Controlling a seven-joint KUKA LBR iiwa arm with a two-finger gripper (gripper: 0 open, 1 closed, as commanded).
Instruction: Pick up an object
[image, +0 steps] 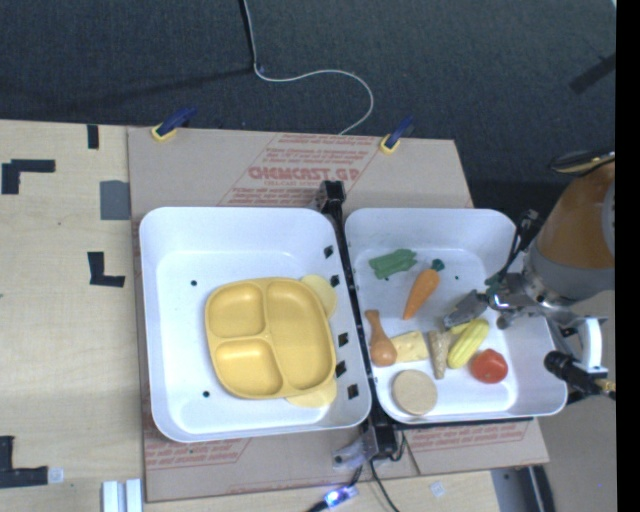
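Observation:
The right bin (500, 225) holds several toy foods: a green leafy piece (392, 263), an orange carrot (422, 290), a brown drumstick (380, 340), a pale cheese wedge (410, 347), a yellow corn cob (467, 343), a red tomato (488, 367) and a round tan bun (413, 392). My gripper (463, 312) reaches in from the right and hangs low over the bin, just above the corn cob's upper end and to the right of the carrot. I see nothing held in it.
The left bin (170, 250) carries a yellow divided plate (270, 335) with a pale yellow piece under its right edge. The grey arm with its orange band (580, 215) stands over the right bin's right rim. A black divider runs between the bins.

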